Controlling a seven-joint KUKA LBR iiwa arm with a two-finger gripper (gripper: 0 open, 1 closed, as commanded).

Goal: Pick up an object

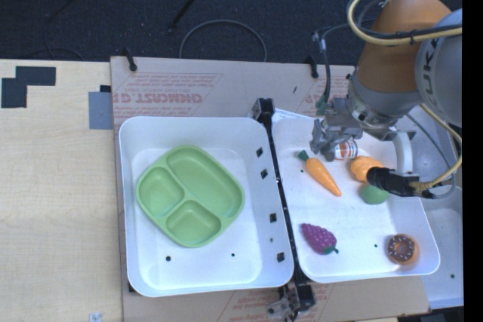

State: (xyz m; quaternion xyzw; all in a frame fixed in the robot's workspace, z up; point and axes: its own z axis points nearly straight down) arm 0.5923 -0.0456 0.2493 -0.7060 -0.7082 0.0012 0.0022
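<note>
- I see the worktop (53, 185) carrying two shallow white bins side by side; I take the right bin (355, 268) as my landmark.
- The left bin (151, 268) touches the right bin along their shared edge and holds a green divided plate (190, 194).
- The arm (400, 49), grey with an orange band, reaches over the far edge of the right bin.
- The hand (329, 144) sits low over the far part of the right bin. I cannot tell how its jaws stand, nor whether anything is held.
- A small red-and-white item (346, 151) lies just beside the hand; I cannot identify it.
- A toy carrot (322, 173) lies tilted in the right bin, just in front of the hand, apart from it as far as I can judge.
- An orange fruit (364, 166) and a green round piece (373, 194) lie near the bin's right wall.
- A purple grape bunch (319, 237) rests near the front of the right bin.
- A brown doughnut (401, 249) sits in the bin's front right corner.
</note>
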